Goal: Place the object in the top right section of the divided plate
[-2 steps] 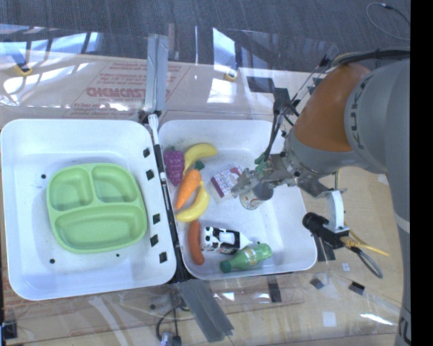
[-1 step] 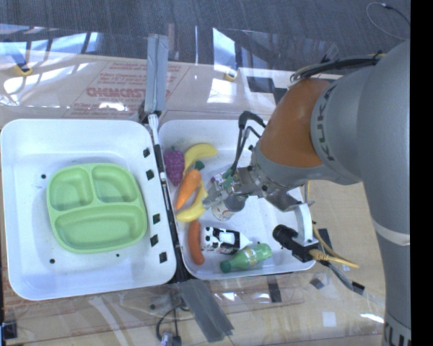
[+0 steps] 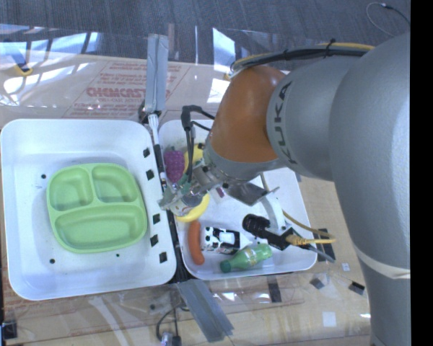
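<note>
— Over the right bin [image 3: 296, 259], at its left wall, what do we see?

— We see the gripper [image 3: 179, 199] low down, just beside the divider between the two bins. The grey arm [image 3: 332, 121] with its orange band [image 3: 249, 117] reaches in from the right and covers much of that bin.

— Is the gripper clenched or released?

— We cannot tell; the wrist hides too much of it.

— What lies under it?

— A yellow banana [image 3: 196, 209] lies right at the gripper, touching it or just below; we cannot tell which. We do not see it grasped.

— And around it?

— A purple bunch of grapes [image 3: 175, 164] lies just above the gripper, near the same wall. An orange, sausage-shaped piece [image 3: 194, 242] lies below the banana. Beside that sits a small black-and-white item [image 3: 218, 240], too blurred for us to name. A green bottle [image 3: 247, 258] lies on its side along the bottom wall.

— Where is the plate?

— We find the green divided plate [image 3: 94, 225] flat in the middle of the left bin [image 3: 29, 193], well apart from the gripper. Its two small sections face the top of the view, and its top right section [image 3: 115, 186] is the small one nearer the divider.

— So where is the task's object?

— We take it for the banana, in the right bin.
</note>
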Controlling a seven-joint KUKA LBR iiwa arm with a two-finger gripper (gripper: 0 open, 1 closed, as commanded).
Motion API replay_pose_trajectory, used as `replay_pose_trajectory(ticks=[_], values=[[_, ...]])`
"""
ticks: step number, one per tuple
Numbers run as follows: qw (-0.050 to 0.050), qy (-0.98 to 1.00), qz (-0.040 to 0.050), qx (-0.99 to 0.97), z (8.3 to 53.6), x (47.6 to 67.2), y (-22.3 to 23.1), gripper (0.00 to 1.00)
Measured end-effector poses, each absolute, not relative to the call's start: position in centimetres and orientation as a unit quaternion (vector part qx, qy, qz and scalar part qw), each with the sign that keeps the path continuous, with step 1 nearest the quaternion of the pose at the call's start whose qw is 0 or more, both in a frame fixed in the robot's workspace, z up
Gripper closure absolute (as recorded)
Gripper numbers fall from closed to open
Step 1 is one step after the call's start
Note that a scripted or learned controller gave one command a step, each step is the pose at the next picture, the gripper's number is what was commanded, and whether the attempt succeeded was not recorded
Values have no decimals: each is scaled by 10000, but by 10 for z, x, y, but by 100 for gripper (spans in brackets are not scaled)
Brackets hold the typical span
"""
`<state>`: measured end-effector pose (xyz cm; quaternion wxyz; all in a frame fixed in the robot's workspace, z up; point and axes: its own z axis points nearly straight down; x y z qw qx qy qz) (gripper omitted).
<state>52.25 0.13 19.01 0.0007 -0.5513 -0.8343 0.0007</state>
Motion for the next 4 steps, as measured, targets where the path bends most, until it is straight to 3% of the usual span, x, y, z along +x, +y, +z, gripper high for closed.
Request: replay_pose_trajectory(ticks=[1, 2, 3, 4], values=[[26, -8783, 15, -4781, 190, 484, 16, 100], [16, -9035, 12, -4287, 190, 553, 53, 100], [15, -9034, 12, -4288, 190, 553, 52, 0], [33, -8275, 31, -5615, 130, 523, 110, 0]])
